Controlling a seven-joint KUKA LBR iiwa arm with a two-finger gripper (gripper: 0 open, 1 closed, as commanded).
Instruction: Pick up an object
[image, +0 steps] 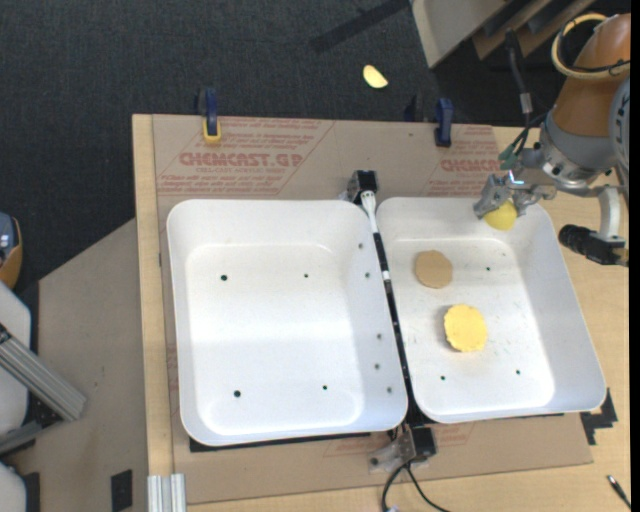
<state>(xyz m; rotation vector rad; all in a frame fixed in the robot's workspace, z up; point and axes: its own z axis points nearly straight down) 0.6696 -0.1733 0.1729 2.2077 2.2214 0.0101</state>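
My gripper (499, 208) hangs over the far edge of the right bin (560, 330), shut on a small yellow piece (503, 217) that shows between its fingertips. Below it, two things lie on the floor of that bin. One is a tan round disc (433, 269) near the far left. The other is a yellow round disc (465, 328) a little nearer the front. Both lie apart from the gripper and from each other.
The left bin (190, 330) sits beside the right one, with a black rail (385, 290) between them. Blue clamps (208, 104) (443, 121) hold the brown board's far edge. A cable connector (415, 445) sits at the front.
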